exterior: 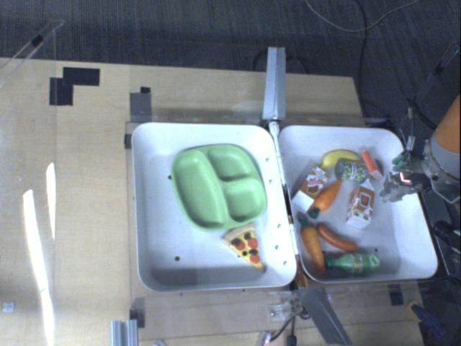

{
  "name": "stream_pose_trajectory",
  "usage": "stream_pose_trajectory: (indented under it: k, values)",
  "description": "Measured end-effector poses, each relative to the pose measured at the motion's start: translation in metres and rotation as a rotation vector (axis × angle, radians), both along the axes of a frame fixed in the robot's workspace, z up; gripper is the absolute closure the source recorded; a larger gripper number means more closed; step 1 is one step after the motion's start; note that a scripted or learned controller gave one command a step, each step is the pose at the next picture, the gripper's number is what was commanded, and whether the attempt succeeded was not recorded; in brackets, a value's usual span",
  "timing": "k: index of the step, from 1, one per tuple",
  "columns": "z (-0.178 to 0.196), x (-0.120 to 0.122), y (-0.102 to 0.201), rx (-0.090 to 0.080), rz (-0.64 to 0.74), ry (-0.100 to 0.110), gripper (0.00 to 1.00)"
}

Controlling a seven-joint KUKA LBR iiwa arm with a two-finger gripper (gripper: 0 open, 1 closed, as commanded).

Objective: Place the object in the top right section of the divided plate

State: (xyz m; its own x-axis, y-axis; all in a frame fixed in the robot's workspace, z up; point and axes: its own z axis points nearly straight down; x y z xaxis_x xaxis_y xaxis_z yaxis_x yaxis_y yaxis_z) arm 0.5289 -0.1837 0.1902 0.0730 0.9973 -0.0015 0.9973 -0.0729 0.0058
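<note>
Two white bins sit side by side on the wooden surface (86,215), divided by a metal rail (274,85). The left bin (155,265) holds a green divided plate (218,184), tilted relative to the bin walls, with bare white floor around it on the left and lower sides. A pizza slice (245,244) lies just below the plate, near the bin's lower right corner, apart from the plate rim. All plate sections appear bare.

The right bin (418,258) is crowded in its left and centre: a banana (338,156) near the top, a small can (351,170) just beside it, a red piece (371,163) to the can's right, two small cartons (314,182) (361,203), two carrots (326,195) (312,244), a sausage (336,238) and a green bottle (353,263) along the bottom. The bin's right portion is open floor.

Printing on the cartons and can is too small to read.

The gripper (400,181) sits over the right bin's right edge, at mid height, near the right carton; nothing is seen between its parts, and whether it is wide or narrow cannot be told. The arm's orange band (448,132) shows at the right edge.
</note>
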Motion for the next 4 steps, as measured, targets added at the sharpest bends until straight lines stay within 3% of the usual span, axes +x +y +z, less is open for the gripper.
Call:
stream_pose_trajectory:
  k: [1, 2, 3, 4]
  values:
    - [0.050, 0.013, 0.082, 0.000, 0.114, -0.002, 1.00]
    - [0.028, -0.041, 0.123, 0.000, 0.449, 0.002, 1.00]
    - [0.029, -0.040, 0.136, -0.001, 0.557, 0.001, 1.00]
    - [0.028, -0.041, 0.191, -0.001, 0.589, 0.001, 1.00]
